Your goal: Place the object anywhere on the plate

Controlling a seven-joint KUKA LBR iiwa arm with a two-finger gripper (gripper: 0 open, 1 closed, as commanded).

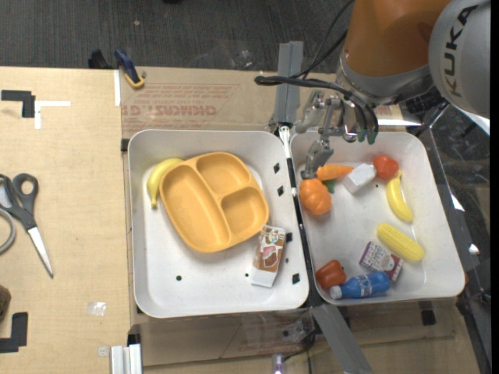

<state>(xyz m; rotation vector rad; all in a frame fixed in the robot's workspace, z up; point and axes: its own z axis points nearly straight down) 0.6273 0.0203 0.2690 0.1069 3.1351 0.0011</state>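
Observation:
A yellow-orange plate (pixel 214 201) with three compartments lies in the left bin (pixel 156 287). My gripper (pixel 331 142) hangs over the back left corner of the right bin (pixel 444 263), just above a carrot (pixel 337 172) and an orange pumpkin-like toy (pixel 315 197). Nothing is visibly held in it. A white block (pixel 359 178) and a red tomato (pixel 386 166) lie right of the carrot.
A banana (pixel 160 176) hugs the plate's back left edge; a snack packet (pixel 269 255) lies at its front right. The right bin also holds a second banana (pixel 399 199), corn (pixel 400 242), a pink carton (pixel 380 258), a blue bottle (pixel 362 285) and a red pepper (pixel 330 273). Scissors (pixel 27 216) lie far left.

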